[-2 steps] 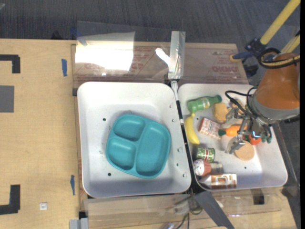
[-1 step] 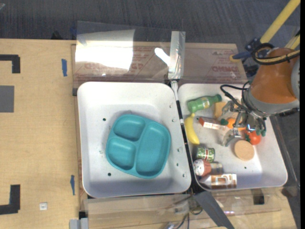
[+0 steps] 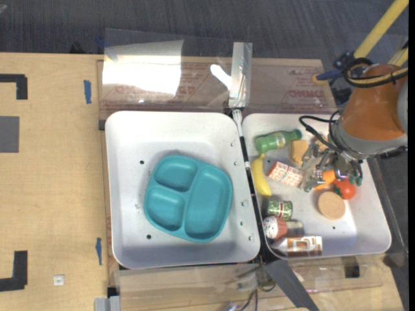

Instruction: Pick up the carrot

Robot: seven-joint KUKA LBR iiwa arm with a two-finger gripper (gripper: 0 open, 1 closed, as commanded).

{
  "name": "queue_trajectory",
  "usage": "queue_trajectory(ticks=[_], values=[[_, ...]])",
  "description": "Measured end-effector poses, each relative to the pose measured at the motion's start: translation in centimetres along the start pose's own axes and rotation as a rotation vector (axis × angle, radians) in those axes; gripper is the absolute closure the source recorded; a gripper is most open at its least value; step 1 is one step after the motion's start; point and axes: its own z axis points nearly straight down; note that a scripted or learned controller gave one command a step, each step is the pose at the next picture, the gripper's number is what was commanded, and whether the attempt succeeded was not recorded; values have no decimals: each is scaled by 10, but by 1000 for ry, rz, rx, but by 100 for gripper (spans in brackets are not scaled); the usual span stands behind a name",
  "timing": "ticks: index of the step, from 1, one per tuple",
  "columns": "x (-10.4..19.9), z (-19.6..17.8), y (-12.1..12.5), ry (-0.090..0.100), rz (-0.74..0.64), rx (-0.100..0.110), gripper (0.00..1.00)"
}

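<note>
The carrot [image 3: 329, 177] shows as a small orange piece in the right bin [image 3: 373, 232], just left of a red tomato [image 3: 346, 189]. My gripper [image 3: 322, 168] is low in that bin, right over the carrot and touching or nearly touching it. The wrist's metal parts and cables cover most of the carrot. The orange band of the arm [image 3: 371, 112] rises above the bin's right back corner.
Around the carrot lie a tan round disc [image 3: 331, 206], a red-white packet [image 3: 285, 173], a yellow wedge [image 3: 299, 151], a green bottle [image 3: 277, 140], a banana [image 3: 260, 177], two small cans [image 3: 279, 208] and a flat box [image 3: 303, 243]. The left bin holds a teal divided plate [image 3: 188, 198].
</note>
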Motion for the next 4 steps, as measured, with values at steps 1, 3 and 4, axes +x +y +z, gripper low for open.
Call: queue_trajectory(ticks=[1, 3, 4], values=[[15, -109, 24, 14, -167, -4, 100], [9, 13, -42, 11, -393, -5, 100], [24, -87, 28, 12, -363, -7, 100]])
